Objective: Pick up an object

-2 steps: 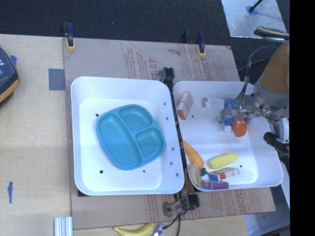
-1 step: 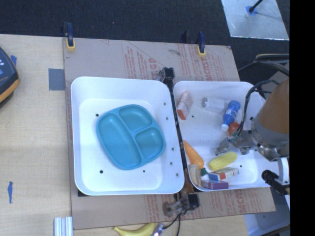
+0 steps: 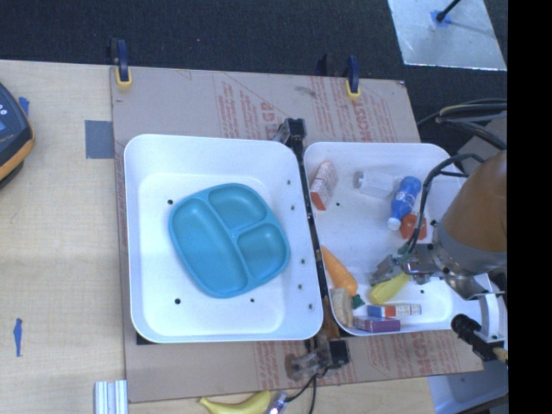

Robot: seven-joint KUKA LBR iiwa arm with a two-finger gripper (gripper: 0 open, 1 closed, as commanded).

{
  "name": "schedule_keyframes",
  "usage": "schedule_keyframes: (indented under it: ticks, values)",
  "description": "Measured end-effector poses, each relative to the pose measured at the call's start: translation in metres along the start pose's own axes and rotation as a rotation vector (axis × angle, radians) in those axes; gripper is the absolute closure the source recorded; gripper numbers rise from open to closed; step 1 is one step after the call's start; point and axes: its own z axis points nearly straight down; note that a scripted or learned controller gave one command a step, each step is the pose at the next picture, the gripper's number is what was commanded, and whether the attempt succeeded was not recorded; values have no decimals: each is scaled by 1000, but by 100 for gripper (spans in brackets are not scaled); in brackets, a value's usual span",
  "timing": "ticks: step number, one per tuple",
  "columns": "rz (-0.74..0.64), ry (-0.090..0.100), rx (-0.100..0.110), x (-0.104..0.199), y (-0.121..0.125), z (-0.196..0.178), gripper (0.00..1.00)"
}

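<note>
Nearest the camera, at the front edge of the tabletop (image 3: 60,257), a banana (image 3: 235,401) lies outside both bins, well apart from the work.

Left bin (image 3: 138,231): holds a blue divided plate (image 3: 228,240), lying flat near its centre.

Right bin (image 3: 345,158): its front corner is crowded. A flat purple-and-white box (image 3: 378,324) lies against the front wall, a small white tube (image 3: 398,310) just behind it, a yellow item (image 3: 388,289) behind that, and an orange carrot-shaped piece (image 3: 339,272) along the left wall. Further back are a blue-and-white bottle (image 3: 404,198), a clear cup (image 3: 375,182) and a small red-and-white carton (image 3: 323,185).

The arm enters from the right, its orange band over the bin's right side. The hand (image 3: 398,268) sits low, just above or touching the yellow item. Whether the hand is open or closed cannot be told; nothing can be confirmed as gripped.

Assessment: the step in hand appears to be the descent onto a candidate object, most likely the yellow item. To do it well, the hand should be centred across the item's narrow width and lowered fully before closing. Neighbouring pieces lie close, so a skewed approach risks nudging them or pinching two at once. Lift straight up, slowly, clear of the bin wall
</note>
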Motion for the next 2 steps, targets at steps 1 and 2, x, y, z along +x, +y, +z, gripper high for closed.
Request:
schedule_keyframes:
  ticks: [1,2]
  values:
    - [-4,0,2,-1,0,-10,100]
    - [-1,0,-3,69,37,-101,100]
